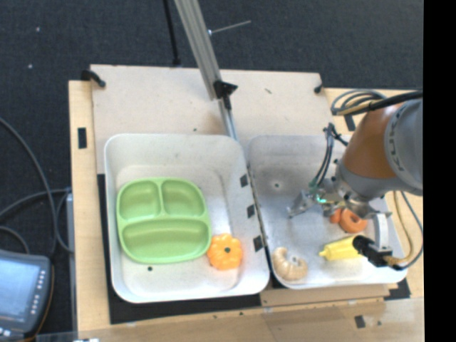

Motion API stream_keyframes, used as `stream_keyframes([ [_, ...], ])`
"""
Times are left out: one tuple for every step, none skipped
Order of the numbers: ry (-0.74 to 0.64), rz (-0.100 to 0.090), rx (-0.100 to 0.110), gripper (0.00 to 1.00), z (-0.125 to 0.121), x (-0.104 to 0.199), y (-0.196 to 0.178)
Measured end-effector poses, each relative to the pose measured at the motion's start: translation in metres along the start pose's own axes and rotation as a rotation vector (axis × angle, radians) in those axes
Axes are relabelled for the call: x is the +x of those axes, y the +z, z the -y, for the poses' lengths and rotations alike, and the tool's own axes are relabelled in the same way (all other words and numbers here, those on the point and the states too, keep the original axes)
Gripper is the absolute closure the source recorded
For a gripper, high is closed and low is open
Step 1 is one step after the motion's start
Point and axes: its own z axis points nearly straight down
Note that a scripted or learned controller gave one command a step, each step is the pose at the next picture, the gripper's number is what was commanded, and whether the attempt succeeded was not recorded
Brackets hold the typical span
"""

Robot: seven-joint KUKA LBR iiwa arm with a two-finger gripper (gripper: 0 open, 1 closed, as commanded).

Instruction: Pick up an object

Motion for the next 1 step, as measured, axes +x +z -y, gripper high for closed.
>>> stream_keyframes([
  [-0.021,-0.004,-0.004,0.00,0.0019,0.1130,-0.1045],
])
